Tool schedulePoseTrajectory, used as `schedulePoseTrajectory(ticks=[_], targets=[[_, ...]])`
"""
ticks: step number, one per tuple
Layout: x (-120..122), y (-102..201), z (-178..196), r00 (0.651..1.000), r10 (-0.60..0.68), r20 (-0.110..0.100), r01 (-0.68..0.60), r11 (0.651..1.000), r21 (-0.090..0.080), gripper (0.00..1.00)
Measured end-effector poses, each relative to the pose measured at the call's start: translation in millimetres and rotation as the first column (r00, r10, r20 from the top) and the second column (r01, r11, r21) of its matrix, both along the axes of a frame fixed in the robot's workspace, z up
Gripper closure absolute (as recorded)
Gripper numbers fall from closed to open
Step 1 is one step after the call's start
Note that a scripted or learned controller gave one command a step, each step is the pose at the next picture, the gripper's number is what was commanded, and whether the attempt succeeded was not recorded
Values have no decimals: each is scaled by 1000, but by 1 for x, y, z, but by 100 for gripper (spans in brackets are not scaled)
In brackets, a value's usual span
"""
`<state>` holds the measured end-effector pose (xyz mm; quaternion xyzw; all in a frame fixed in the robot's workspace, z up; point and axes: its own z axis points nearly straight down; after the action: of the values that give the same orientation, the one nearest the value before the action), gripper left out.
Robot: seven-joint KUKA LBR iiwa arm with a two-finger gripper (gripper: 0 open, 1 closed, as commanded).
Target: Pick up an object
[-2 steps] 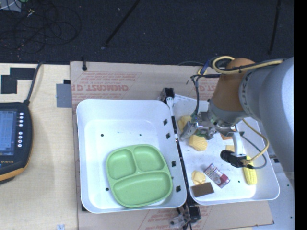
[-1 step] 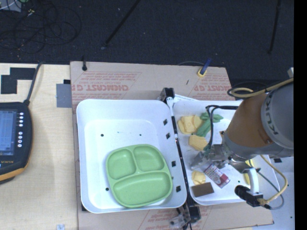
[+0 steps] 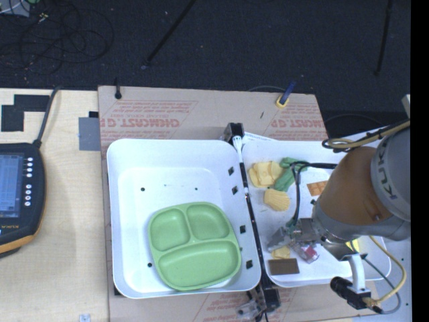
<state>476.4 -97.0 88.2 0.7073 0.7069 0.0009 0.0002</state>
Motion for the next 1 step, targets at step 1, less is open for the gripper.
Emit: schedulePoseTrajectory(ticks=[1], targets=[[104,2,-1,1000,3,1,-3,1000,-1,0]])
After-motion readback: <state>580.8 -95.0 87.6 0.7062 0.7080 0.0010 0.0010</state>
